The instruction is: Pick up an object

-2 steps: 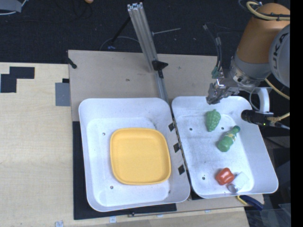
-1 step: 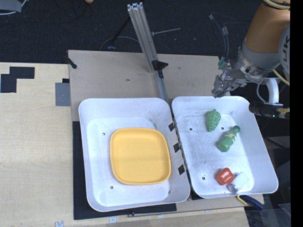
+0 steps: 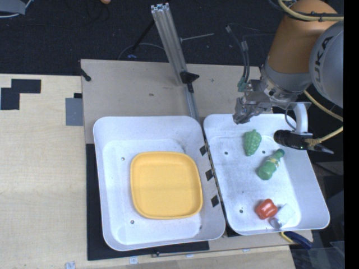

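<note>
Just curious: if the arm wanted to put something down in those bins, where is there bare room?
Right bin: its left half, beside the divider. Left bin: just a rim round the yellow plate. Crowded: the right side, with grapes, bottle, red toy.

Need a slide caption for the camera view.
Gripper above right bin holding toy grapes, green bottle, red pepper; yellow plate left.

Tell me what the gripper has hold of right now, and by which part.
Nothing is held. The gripper hangs over the far edge of the right bin, apart from the green bumpy toy, green bottle and red object.
</note>
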